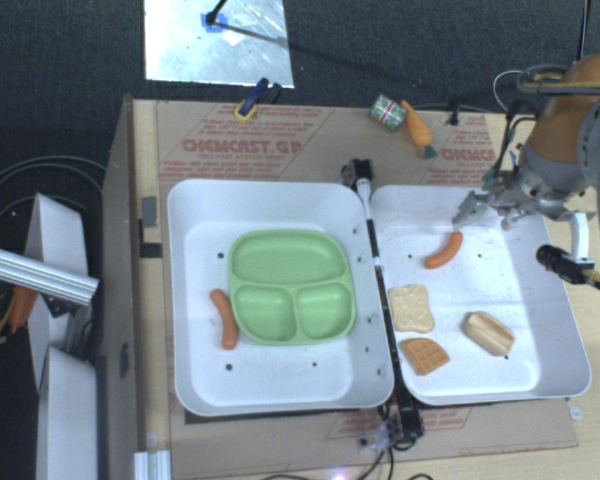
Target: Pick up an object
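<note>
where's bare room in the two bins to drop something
Right bin: bare floor between the sausage and the bun. Left bin: the strip above the green tray. Crowded: toast and cracker by the divider; gripper over the top.

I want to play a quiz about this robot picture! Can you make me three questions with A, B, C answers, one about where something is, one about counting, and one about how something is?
1. Where is the green tray?
A. in the left bin
B. in the right bin
C. on the floor

2. How many sausages lie in the bins?
A. one
B. two
C. four

3. How is the sausage in the right bin?
A. stacked on the bread
B. lying loose on the bin floor
C. stood upright in the tray

Answers:
1 A, it sits in the left bin.
2 B, one beside the tray, one in the right bin.
3 B, it lies free, with the gripper above and to its right.
</note>
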Controlling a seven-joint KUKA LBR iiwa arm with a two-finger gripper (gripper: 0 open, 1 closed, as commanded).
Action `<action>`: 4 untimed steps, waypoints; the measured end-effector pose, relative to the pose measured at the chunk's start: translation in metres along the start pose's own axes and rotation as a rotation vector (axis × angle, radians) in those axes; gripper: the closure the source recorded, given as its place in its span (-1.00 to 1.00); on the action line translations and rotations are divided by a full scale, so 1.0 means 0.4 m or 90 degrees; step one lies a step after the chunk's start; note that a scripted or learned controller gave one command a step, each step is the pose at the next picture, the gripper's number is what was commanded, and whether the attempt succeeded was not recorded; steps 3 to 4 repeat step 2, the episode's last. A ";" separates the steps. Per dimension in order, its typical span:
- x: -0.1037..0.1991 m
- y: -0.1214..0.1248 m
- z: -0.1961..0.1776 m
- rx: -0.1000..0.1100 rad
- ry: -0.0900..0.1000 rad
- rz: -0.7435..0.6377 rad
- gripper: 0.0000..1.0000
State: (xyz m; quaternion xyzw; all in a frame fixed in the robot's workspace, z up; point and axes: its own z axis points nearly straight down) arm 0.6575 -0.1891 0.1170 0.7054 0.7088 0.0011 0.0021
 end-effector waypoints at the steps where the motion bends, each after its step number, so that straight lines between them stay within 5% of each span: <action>1: 0.124 -0.058 0.081 0.002 0.001 0.000 -1.00; 2: 0.122 -0.055 0.053 0.000 0.000 -0.002 1.00; 4: 0.122 -0.055 0.053 0.000 0.000 -0.002 1.00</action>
